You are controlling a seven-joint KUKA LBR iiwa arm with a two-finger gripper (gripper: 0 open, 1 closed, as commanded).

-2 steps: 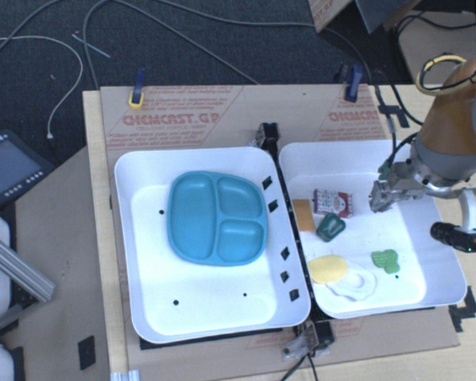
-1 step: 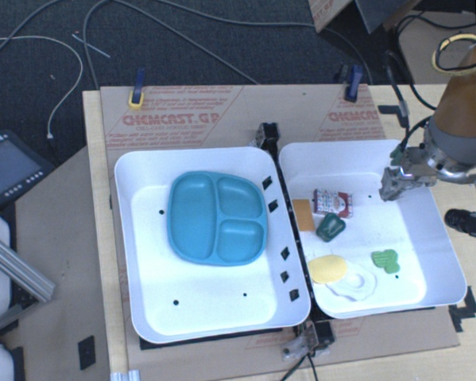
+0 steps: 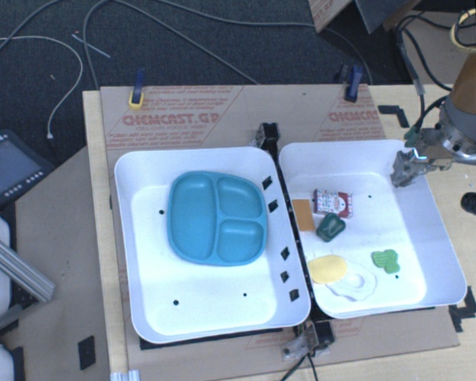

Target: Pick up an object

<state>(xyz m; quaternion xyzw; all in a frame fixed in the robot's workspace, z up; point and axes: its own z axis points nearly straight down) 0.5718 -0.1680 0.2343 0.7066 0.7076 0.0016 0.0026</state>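
The right bin (image 3: pixel 431 239) holds several small items. A tan block (image 3: pixel 303 214) lies by its left wall, with a red and white packet (image 3: pixel 332 202) beside it and a dark green piece (image 3: pixel 331 227) just below. Nearer the front are a yellow lemon-shaped piece (image 3: pixel 328 268), a white fried-egg shape (image 3: pixel 357 284) and a light green piece (image 3: pixel 385 258). My gripper (image 3: pixel 406 171) hangs over the bin's far right corner, well apart from all of these items.
The left bin (image 3: pixel 148 294) holds a blue divided plate (image 3: pixel 217 218). A black divider with clips (image 3: pixel 281 223) runs between the bins. Cardboard (image 3: pixel 218 111) lies under both, with clamps at its far edge. Cables trail on the dark floor behind.
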